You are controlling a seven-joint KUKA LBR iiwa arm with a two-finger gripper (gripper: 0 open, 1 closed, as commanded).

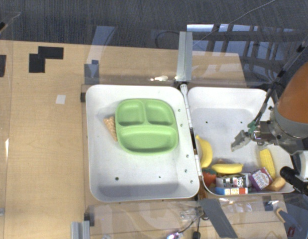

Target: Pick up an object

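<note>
Hovering over the right bin (228,108) of bananas (206,153) and corn (266,162), the pincer (239,141) is showing no readable grip; the left bin (99,173) is holding a green tray (146,125).

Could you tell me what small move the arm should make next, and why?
Probably shift the pincer toward the near edge of the right bin and lower it over the bananas. It sits above bare bin floor, while the toy food is crowded along the bin's near side.
</note>
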